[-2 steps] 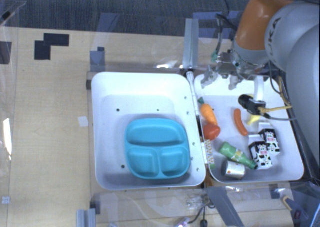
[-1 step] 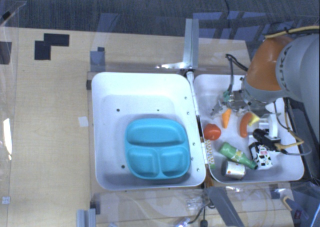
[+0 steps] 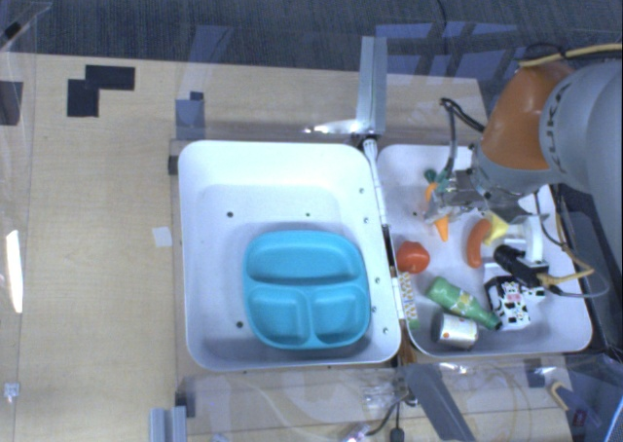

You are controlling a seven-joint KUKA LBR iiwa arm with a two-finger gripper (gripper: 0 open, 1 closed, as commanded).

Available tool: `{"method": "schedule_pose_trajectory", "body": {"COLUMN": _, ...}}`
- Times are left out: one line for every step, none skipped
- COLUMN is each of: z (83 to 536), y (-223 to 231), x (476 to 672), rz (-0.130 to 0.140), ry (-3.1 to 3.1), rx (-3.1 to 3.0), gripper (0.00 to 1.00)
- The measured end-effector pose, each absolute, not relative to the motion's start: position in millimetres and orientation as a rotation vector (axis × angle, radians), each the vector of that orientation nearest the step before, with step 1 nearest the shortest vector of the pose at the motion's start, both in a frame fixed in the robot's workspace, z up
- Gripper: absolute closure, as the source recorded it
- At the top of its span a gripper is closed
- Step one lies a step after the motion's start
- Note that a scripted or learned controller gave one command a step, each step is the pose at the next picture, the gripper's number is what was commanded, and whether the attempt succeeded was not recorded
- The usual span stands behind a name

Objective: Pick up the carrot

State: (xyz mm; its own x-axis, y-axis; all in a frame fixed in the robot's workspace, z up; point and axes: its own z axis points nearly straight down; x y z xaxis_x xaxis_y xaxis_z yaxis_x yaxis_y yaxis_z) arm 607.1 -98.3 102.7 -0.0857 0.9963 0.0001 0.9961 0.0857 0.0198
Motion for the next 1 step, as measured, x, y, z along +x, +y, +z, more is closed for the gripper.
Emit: {"method": "schedule_pose_trajectory", "body": {"z": 185.9, "y": -28.1, "x": 560.8, "rz": 0.007, "ry": 2.144, "rx": 2.291, "gripper": 1.0}}
